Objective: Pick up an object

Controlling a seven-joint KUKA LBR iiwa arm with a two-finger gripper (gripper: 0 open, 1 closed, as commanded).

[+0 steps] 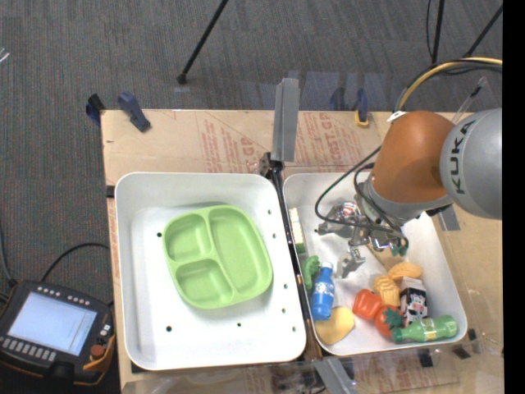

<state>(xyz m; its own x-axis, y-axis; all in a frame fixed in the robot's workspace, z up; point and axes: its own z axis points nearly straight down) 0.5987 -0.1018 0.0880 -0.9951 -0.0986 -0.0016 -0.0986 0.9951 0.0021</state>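
Camera view: two white bins on the table.
Left bin [135, 220] holds a green divided plate [217, 255]; right bin [447, 281] holds a blue bottle [322, 294] and toys under the hand [354, 257], grip unclear.

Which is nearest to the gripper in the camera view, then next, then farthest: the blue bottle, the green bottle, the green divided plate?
From the gripper in the right bin:
1. Blue bottle, just below-left of it, same bin.
2. Green bottle, at that bin's lower right corner.
3. Green divided plate, in the left bin.

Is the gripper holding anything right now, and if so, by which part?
Nothing appears held. The gripper hangs over the right bin, above the blue bottle, with no object between its fingers.
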